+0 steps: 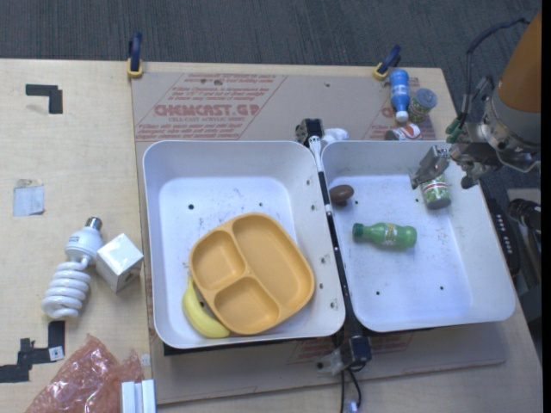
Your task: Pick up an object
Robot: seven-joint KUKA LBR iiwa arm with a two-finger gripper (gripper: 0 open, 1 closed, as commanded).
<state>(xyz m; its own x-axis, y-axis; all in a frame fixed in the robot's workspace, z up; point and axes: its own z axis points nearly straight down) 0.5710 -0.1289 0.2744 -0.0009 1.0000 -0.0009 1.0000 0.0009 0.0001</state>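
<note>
My gripper (pixel 448 172) hangs over the far right part of the right bin (pixel 482 308), its two fingers spread apart, so it is open. A small greenish can with a red label (pixel 436 194) sits just below the left finger (pixel 428 167); I cannot tell whether they touch. A green bottle (pixel 385 235) lies on its side in the middle of that bin. A brown rounded object (pixel 342 194) rests near the bin's left wall. In the left bin (pixel 172 179), a yellow divided plate (pixel 250 272) partly covers a banana (pixel 202 314).
A blue bottle (pixel 399 93) and a small jar (pixel 422 101) stand on the board behind the right bin. Left of the bins lie a spiral light bulb (pixel 73 269), a white cube (pixel 119 261) and a red mesh bag (pixel 86 377).
</note>
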